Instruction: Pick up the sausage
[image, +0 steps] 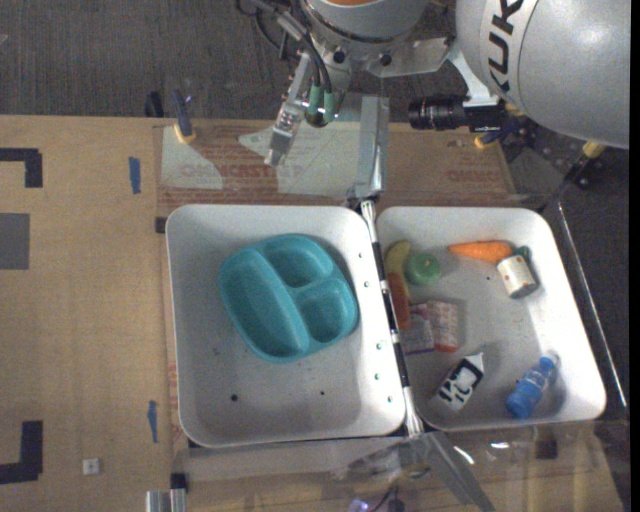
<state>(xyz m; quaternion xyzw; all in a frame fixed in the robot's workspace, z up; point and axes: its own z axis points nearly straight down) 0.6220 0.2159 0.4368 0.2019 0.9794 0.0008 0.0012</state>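
Note:
The sausage (399, 300) is a short reddish-orange link lying lengthwise against the left wall of the right bin (575, 300), just below a yellow-green fruit (399, 256). My gripper (325, 165) hangs above the bench behind the two bins, over the back rim where they meet. It is open: one finger (282, 135) slants out to the left and the other finger (369, 155) points down at the divide. Nothing sits between them. The sausage lies well in front of the gripper and apart from it.
The left bin (195, 380) holds a teal divided plate (290, 297). Sharing the right bin are a green round piece (424, 267), a carrot (481, 252), a small can (516, 275), a printed packet (436, 326), a black-and-white carton (460, 382) and a blue bottle (530, 387).

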